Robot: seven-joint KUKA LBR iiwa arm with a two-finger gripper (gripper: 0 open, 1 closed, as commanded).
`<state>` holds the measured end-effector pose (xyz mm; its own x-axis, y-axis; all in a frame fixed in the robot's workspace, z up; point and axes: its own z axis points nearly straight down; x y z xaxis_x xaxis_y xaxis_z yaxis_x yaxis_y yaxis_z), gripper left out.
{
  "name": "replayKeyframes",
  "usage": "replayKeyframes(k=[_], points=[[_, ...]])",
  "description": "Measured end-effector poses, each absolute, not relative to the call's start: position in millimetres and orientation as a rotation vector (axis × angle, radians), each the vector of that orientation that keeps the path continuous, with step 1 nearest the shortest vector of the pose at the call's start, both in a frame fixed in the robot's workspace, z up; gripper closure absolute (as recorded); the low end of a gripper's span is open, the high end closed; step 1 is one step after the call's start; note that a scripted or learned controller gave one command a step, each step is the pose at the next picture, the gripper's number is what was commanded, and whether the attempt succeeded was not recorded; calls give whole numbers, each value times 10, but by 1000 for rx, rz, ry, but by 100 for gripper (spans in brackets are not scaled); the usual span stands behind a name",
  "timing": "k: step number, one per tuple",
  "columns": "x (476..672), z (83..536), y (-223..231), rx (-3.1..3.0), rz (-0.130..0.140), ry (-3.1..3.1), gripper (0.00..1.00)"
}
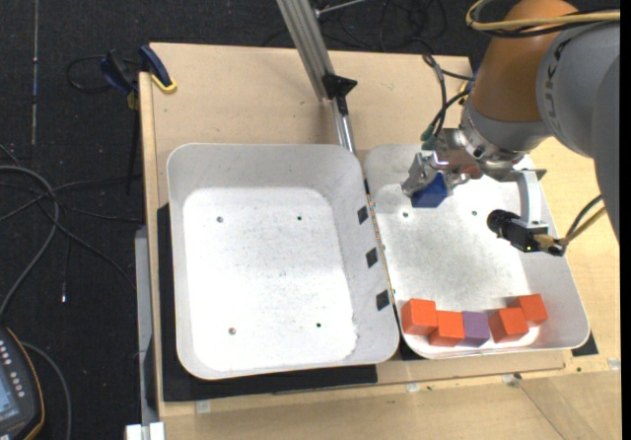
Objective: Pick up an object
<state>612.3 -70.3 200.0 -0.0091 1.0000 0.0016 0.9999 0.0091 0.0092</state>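
A blue block [430, 193] sits between the fingers of my gripper [431, 183], held above the far left part of the right bin [463, 251]. The gripper is shut on it. Along the right bin's near wall lie several blocks in a row: an orange one [421, 316], another orange one [450, 327], a purple one [476, 328] and two more orange ones [522, 316]. The grey arm with its orange band [518, 53] comes in from the upper right.
The left bin [261, 256] lies beside the right one. A slanted metal pole [301, 19] stands behind the bins. A black cylindrical part with a cable [515, 229] hangs off the wrist over the right bin.
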Motion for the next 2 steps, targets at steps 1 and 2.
replayKeyframes(k=[1, 2], points=[[6122, 1949, 129, 2211, 4, 2234, 100], [6446, 1949, 787, 2212, 7, 2231, 100]])
